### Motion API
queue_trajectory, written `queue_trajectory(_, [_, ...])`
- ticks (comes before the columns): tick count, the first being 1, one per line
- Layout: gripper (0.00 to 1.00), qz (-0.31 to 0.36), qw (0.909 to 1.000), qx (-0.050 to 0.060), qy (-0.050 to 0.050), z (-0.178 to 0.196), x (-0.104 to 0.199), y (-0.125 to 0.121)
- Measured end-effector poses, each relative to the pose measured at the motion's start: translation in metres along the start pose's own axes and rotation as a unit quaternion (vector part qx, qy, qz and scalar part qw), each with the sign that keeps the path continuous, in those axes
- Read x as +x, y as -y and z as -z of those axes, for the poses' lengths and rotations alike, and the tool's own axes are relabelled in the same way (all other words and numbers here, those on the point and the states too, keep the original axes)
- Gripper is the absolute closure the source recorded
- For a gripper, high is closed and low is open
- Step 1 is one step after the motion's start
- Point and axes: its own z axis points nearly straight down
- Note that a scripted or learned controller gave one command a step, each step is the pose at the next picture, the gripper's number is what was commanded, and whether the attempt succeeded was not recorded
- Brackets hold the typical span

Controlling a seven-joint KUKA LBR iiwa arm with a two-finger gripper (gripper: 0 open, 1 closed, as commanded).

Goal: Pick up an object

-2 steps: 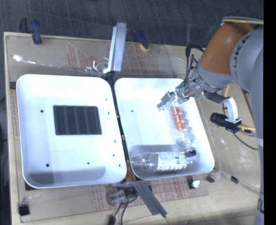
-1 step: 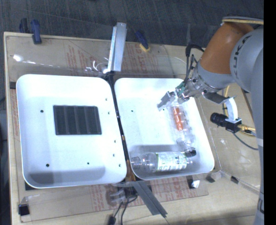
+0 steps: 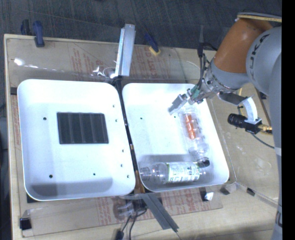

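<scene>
In the right bin (image 3: 152, 134) lie two clear plastic bottles. One bottle with an orange label (image 3: 193, 131) lies lengthwise along the bin's right side, black cap toward the front. The other, with a white and green label (image 3: 172, 172), lies crosswise along the front wall. My gripper (image 3: 180, 104) hangs over the back right part of this bin, just above the top end of the orange-label bottle. Nothing shows between its fingers. A dark ribbed rectangular pad (image 3: 82, 128) lies flat in the left bin (image 3: 37, 159).
A metal bar (image 3: 125, 49) stands at the back between the bins. Blue clamps (image 3: 38, 34) hold the board's back edge. The bins' walls meet at a black divider (image 3: 127, 134) in the middle.
</scene>
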Motion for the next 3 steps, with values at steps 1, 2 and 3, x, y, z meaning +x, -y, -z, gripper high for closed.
queue_trajectory(1, [0.00,0.020,0.9998,0.002,-0.002,-0.008,0.007,0.021])
queue_trajectory(2, [0.00,0.032,0.9995,0.000,0.000,-0.006,0.004,0.015])
queue_trajectory(3, [0.00,0.112,0.9937,0.002,-0.002,-0.024,0.052,0.018])
